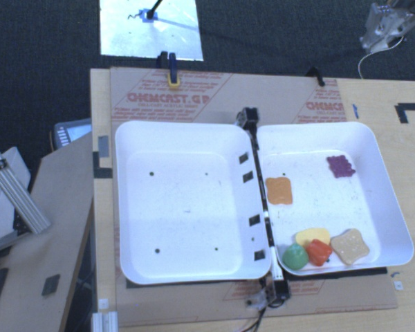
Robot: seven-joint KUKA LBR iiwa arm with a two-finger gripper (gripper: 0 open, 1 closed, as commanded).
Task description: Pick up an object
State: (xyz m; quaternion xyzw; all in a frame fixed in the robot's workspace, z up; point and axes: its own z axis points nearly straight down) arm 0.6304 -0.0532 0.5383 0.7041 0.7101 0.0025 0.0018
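- On the bench, two white bins sat side by side, the left bin (131, 206) and the right bin (380, 185) touching along a middle seam.
- At the far right corner of the view, the gripper (386, 26) hung well apart from both bins; whether its claw was wide or narrow could not be told.
- Near the seam in the right bin lay an orange slab (279, 191).
- Farther right sat a purple cluster (340, 165).
- Along the near wall crowded a green ball (295, 256), a red piece (319, 252), a yellow piece (311, 236) and a tan toast slice (350, 246).
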